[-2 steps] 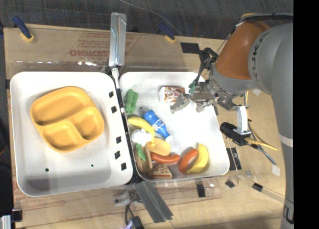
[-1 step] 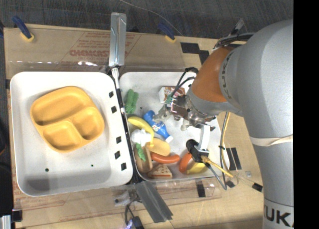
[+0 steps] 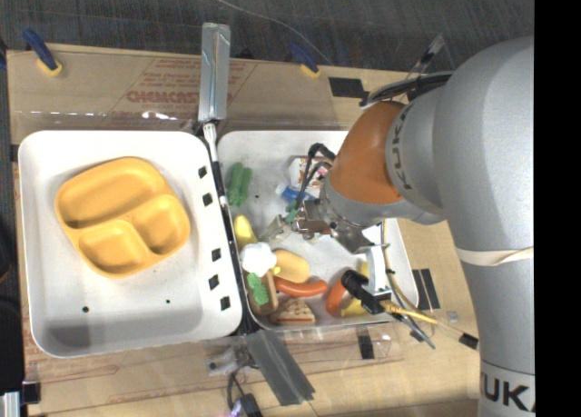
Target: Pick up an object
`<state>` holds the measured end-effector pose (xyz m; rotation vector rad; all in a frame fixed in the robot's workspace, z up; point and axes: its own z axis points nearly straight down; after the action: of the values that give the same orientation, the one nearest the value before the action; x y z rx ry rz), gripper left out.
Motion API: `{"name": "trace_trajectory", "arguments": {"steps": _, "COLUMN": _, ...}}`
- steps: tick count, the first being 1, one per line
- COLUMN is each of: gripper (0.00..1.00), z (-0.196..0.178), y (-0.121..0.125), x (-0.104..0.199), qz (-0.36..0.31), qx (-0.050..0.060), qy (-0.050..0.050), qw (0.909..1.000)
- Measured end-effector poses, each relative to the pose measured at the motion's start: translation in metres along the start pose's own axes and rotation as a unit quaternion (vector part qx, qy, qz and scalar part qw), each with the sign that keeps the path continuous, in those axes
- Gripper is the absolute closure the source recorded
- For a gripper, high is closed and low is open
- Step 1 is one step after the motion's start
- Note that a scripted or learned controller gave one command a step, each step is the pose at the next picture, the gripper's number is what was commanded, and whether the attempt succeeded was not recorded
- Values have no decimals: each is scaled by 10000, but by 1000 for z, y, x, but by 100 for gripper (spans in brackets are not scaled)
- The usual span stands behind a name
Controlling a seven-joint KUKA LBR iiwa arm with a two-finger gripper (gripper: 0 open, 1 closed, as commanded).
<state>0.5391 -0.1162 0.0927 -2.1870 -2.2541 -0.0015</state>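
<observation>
Reaching into the right bin [image 3: 234,147], the gripper [image 3: 304,217] hangs mid-bin; grip state cannot be told. Toy food [image 3: 292,267] crowds the near edge. Recommend descending squarely over one separated piece.

A bench [image 3: 272,74] with a brown cardboard-like top carries two shallow white bins side by side, touching along a shared middle edge. The left bin [image 3: 54,315] and the right bin [image 3: 259,147] lie flat on it. Blue clamps [image 3: 41,50] grip the far edge of the bench, and strips of black tape [image 3: 345,88] are stuck beside the right bin.
</observation>
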Motion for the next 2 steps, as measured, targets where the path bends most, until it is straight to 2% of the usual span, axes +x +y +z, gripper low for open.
{"name": "trace_trajectory", "arguments": {"steps": 1, "gripper": 0, "z": -49, "y": 92, "x": -19, "qz": 905, "qx": -8, "qy": -8, "qw": 9959}}
{"name": "trace_trajectory", "arguments": {"steps": 2, "gripper": 0, "z": 2, "y": 84, "x": -36, "qz": 657, "qx": 27, "qy": -3, "qw": 9978}}
